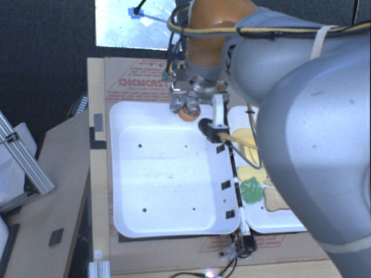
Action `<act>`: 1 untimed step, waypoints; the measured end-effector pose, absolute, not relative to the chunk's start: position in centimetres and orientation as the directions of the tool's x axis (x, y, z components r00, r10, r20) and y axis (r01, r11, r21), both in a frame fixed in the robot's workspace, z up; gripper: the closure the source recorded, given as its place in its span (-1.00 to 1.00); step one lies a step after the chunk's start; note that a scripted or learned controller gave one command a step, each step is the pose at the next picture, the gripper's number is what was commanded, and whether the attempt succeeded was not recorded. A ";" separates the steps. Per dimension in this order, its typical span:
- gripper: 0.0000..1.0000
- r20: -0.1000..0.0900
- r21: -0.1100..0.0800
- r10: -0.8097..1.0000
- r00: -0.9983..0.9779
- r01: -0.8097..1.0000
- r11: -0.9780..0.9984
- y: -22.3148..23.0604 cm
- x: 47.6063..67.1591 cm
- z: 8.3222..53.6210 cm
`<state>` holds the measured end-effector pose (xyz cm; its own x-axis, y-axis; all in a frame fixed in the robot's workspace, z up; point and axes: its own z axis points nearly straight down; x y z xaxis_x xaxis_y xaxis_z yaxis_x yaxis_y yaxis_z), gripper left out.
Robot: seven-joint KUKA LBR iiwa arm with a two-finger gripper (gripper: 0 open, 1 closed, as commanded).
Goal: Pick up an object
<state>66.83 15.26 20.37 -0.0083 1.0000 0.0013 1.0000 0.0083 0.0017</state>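
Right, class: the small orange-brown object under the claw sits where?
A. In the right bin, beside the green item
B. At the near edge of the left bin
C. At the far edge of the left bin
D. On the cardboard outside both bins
C: the small orange-brown object lies at the far rim of the left bin, just below the claw.

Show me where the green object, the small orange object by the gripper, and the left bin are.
green object (251, 190), camera view, its middle.
small orange object (188, 115), camera view, its lower visible edge under the gripper.
left bin (168, 178), camera view, bare floor.
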 end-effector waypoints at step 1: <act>1.00 0.002 0.004 1.000 -0.008 1.000 0.008 23.7 66.9 20.5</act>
